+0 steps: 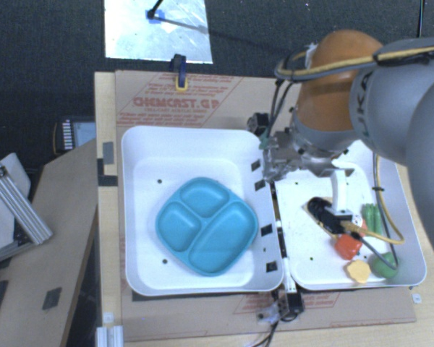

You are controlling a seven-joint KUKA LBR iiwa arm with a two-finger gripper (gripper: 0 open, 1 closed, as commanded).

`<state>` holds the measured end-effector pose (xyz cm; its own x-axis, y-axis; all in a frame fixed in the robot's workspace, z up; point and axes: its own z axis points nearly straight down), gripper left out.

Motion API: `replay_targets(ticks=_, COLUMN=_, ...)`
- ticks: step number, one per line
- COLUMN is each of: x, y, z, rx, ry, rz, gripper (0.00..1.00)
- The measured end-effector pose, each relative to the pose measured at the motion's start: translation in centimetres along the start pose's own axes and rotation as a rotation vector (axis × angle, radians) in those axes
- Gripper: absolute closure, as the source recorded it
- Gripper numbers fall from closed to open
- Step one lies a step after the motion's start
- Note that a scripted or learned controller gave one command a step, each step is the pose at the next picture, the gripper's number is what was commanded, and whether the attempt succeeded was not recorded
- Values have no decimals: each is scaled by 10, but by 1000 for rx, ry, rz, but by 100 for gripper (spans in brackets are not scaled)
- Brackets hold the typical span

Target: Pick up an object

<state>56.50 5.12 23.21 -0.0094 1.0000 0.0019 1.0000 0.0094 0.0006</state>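
Note:
My gripper (270,165) hangs under the orange-banded wrist, over the back of the divider between the two bins. The arm's bulk hides what lies under it. In the right bin (304,266), several small things lie near the front right corner: a red-orange piece (347,246), a pale yellow piece (359,270), a green piece (369,217) and another green piece (384,267). The gripper is well to the back left of this cluster and touches none of it. A blue divided plate (206,225) lies in the left bin (141,194).
The bins stand side by side on a cardboard sheet (181,100), joined by a clipped divider (275,223). A shiny foil sheet (158,19) lies beyond the bench. The right bin's front left floor is bare.

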Motion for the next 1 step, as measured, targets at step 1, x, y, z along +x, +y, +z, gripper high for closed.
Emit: replay_targets(ticks=1, x=50, y=14, z=-6, rx=-3, ry=1, rz=0, gripper=100)
